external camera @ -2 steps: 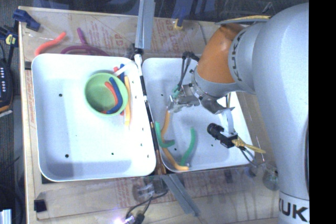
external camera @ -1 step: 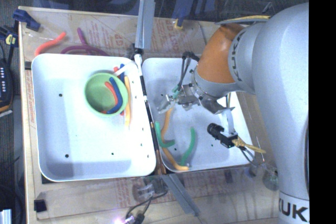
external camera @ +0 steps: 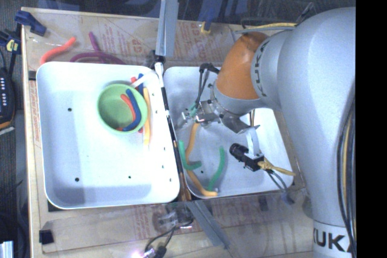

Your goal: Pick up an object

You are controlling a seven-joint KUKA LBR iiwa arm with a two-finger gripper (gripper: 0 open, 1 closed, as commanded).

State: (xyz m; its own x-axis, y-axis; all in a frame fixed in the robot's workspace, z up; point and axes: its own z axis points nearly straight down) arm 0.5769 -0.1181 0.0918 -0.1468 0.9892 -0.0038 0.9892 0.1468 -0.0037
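The two-finger gripper (external camera: 196,115) is down inside the right-hand shallow white bin (external camera: 275,142), near its upper left part, and from where I stand I cannot tell whether it is spread or pinched; the metal tips blur into the clutter beneath the grey arm with its orange band (external camera: 239,75). Just under and a little below the tips runs a thin orange curved strip (external camera: 192,136), its long axis going roughly top to bottom of the bin, so the nearest thing lies straight beneath the tool. Lower down, near the bin's bottom edge, a green curved strip (external camera: 217,167) bends like a hook, with another short green piece (external camera: 184,156) beside it. The left white bin (external camera: 72,154) holds a green bowl (external camera: 118,109) with coloured strips laid across it, well apart from the gripper.
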